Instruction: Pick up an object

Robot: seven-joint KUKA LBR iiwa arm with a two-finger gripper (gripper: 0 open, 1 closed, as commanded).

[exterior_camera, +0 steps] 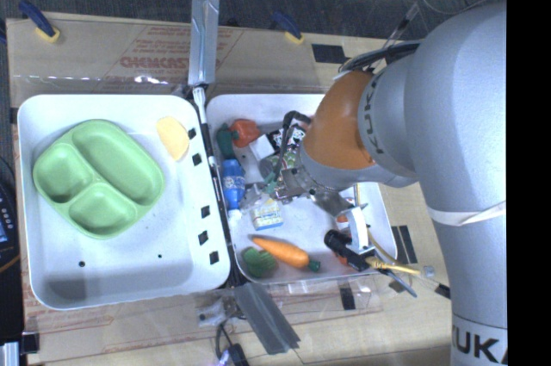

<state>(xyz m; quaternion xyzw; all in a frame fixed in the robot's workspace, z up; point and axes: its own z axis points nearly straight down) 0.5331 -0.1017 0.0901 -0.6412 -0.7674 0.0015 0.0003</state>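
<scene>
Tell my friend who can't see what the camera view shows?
A big grey robot arm reaches over the right bin, which holds a toy carrot, a blue bottle and other small things. The left bin holds a green divided plate and a yellow piece.

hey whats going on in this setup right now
A grey KUKA arm is reaching from the right into the right bin, its end effector low among a clutter of small items near the bin's middle. A toy carrot, a green lumpy item and a blue bottle lie in that bin. The left bin holds a green divided tray and a yellow piece. Nothing is visibly held between its fingers.
</scene>
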